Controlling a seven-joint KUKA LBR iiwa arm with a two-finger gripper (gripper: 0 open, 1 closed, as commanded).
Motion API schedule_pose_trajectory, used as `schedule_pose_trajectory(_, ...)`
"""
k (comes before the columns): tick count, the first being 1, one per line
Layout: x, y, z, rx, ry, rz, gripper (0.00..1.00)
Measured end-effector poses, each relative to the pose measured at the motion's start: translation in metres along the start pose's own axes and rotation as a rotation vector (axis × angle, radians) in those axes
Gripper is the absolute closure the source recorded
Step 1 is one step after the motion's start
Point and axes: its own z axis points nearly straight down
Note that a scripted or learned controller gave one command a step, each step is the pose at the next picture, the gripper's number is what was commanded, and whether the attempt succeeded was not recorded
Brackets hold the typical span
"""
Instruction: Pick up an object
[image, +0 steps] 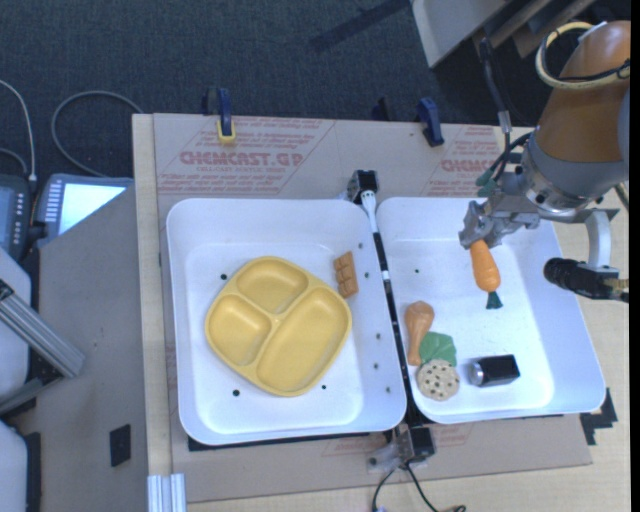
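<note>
In the left bin (190, 300), you will find a yellow divided plate (278, 325) at centre, with a small brown waffle piece (346, 273) at its 1 o'clock, just off the rim. In the right bin (560, 330), note a cluster at 7 o'clock: an orange cone-shaped item (417, 328), a green piece (437, 348) touching a cookie (437, 380), and a dark can (494, 370) beside them. At 12 o'clock, the gripper (484, 240) is clamped on a carrot (485, 266), which hangs tilted, green tip down.
</note>
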Motion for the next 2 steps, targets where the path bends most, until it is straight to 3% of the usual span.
schedule_pose_trajectory(2, 0.086, -0.047, 0.016, -0.001, -0.001, 0.0, 1.0)
